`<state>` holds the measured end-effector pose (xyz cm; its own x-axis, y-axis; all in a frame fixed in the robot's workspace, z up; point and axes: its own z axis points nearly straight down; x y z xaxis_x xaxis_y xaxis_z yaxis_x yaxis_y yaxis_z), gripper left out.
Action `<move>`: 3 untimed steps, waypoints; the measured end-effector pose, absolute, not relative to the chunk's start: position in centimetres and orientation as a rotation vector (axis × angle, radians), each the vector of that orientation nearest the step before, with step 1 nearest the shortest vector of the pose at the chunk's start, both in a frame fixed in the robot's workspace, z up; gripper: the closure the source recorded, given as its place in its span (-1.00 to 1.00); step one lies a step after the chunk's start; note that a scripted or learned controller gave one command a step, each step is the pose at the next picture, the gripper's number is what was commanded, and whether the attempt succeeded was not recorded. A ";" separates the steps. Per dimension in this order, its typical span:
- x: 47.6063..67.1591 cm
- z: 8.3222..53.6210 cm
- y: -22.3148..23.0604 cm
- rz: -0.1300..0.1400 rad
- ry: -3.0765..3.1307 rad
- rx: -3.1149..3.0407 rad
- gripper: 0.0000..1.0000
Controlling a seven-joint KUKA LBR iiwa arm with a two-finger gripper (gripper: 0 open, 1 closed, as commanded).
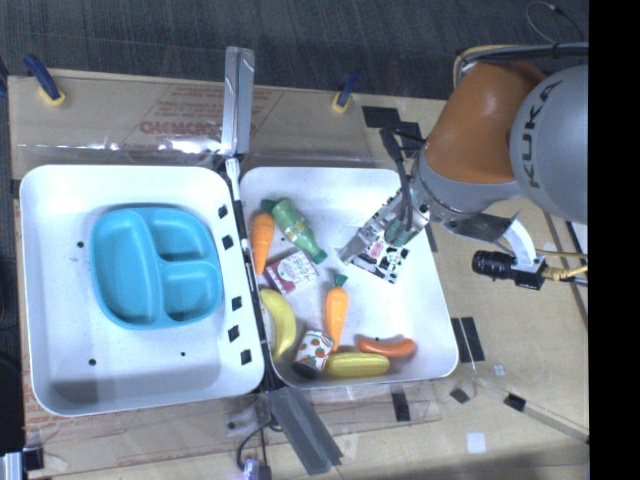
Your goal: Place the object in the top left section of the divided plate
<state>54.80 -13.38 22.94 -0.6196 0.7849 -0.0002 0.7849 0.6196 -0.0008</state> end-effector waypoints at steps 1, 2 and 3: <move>60.2 21.6 -3.8 0.001 -2.864 -1.289 1.00; 64.3 21.8 6.0 -0.001 -3.010 -0.905 1.00; 64.6 21.4 12.2 -0.002 -3.045 -0.780 1.00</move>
<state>64.63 12.18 21.36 -0.8767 0.4809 -0.0018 0.4809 0.8768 0.0018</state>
